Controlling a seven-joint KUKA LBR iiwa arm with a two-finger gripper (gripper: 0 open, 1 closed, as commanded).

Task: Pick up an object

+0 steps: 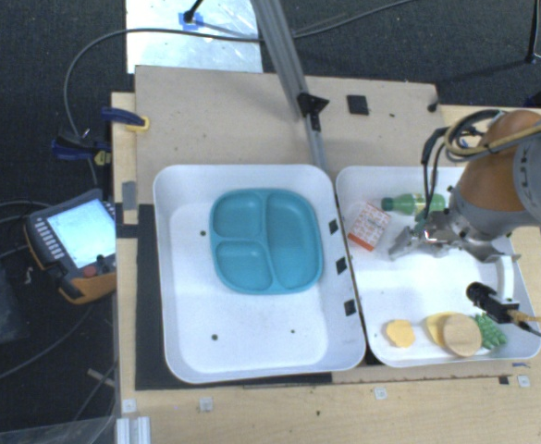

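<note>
We are eyeing the red-and-white packet (365, 226), lying in the right bin's (436, 294) upper left, its long axis slanting. The hand (405, 244) is hovering just to its right, fingers narrowly parted, gripping nothing.

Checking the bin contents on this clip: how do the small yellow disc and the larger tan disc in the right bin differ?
The small yellow disc is brighter yellow; the larger tan disc is paler and clearly wider. The small yellow disc lies apart, nearer the bin's left wall; the larger tan disc sits beside a green leafy piece. Both are round, lie along the front of the right bin, and lie apart from the gripper.
</note>
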